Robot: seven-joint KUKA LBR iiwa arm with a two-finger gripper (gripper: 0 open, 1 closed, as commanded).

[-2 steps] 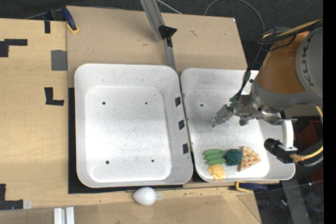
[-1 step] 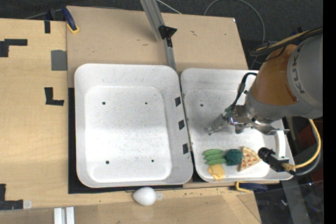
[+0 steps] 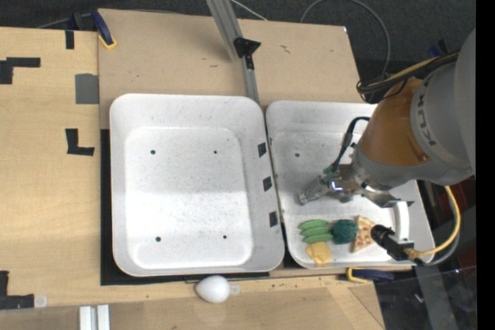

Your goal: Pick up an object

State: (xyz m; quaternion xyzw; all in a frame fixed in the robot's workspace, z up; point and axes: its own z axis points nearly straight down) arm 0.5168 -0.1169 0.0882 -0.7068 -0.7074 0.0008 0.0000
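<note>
White egg-shaped object [image 3: 213, 289] on bench [image 3: 178, 58] front edge, outside the bins. Right bin [image 3: 309, 124] near corner: green item [image 3: 314, 229], dark green lump [image 3: 343, 229], yellow piece [image 3: 319, 252], orange-yellow wedge [image 3: 363, 234], all clustered, touching or just beside each other. Tool [image 3: 315, 192] hangs just behind the cluster, nothing seen between fingers; width: cannot tell. Best move, likely: shift toward front edge, centre over one item, avoid bin wall. Left bin [image 3: 124, 166] beyond. No readable writing.

Gripper [image 3: 315, 193] low in right bin [image 3: 309, 120]; green toy [image 3: 314, 229] near front wall.
</note>
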